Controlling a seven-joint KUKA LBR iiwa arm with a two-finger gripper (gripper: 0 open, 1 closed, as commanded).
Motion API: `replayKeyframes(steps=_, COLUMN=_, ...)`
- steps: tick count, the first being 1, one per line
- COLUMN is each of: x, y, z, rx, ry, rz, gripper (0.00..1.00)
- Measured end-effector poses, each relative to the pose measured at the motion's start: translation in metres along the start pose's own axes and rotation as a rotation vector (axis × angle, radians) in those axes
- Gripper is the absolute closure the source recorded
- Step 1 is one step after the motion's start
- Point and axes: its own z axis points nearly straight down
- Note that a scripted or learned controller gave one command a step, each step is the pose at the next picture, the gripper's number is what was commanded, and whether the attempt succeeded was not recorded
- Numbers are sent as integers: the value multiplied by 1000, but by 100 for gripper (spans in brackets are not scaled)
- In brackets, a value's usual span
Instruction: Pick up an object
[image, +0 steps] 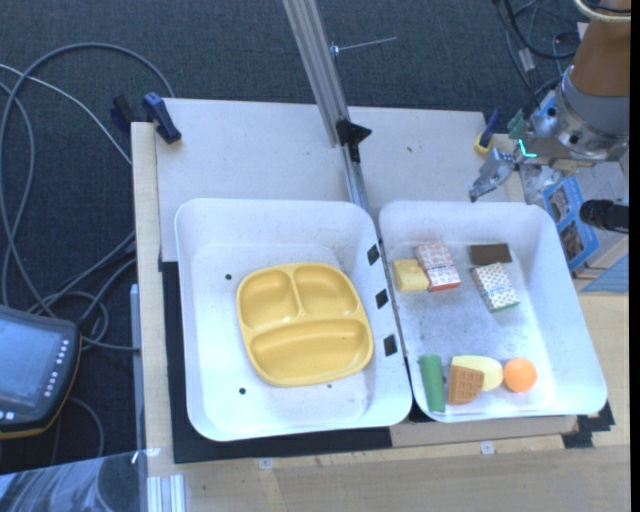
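The approach step is judged to be in hand: the two-finger gripper (497, 178) is held above the right white bin's (575, 300) far rim, fingers apart, nothing between them. A descent is needed toward the small red-patterned box (438, 266) (mid-bin, touching a yellow block (408, 275)).

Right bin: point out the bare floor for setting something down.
In the shallow white right bin, floor is bare mid-bin, between the patterned box and the orange ball. Crowded: back row around the red-white carton; front row by the green cylinder.
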Motion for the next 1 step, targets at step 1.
replayKeyframes(steps=1, x=5, y=-10, z=55, rx=6, ry=1, rz=1, gripper=0)
